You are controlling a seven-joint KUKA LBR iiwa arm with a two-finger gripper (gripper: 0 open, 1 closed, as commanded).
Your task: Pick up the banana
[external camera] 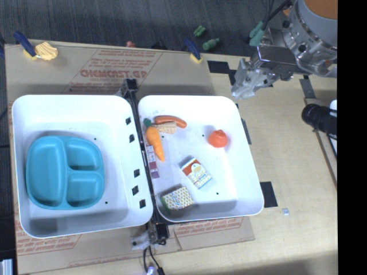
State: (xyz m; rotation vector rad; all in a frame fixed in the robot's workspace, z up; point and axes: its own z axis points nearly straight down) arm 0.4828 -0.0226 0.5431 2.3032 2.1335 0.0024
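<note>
Camera view: tan bench (pixel 298 211), dark floor beyond. My gripper (pixel 243 86) hangs past the right bin's (pixel 229 171) far corner; open or closed, I cannot tell. A yellow lump (pixel 47 51), maybe the banana, lies far-left, well apart.

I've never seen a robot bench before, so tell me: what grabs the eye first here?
Probably the big blue divided tray sitting alone in the left bin. Next, the right bin with its scatter of toy food: a carrot, a hot dog, a red tomato and two small cartons. The gripper hovers beyond that bin's far right corner.
</note>
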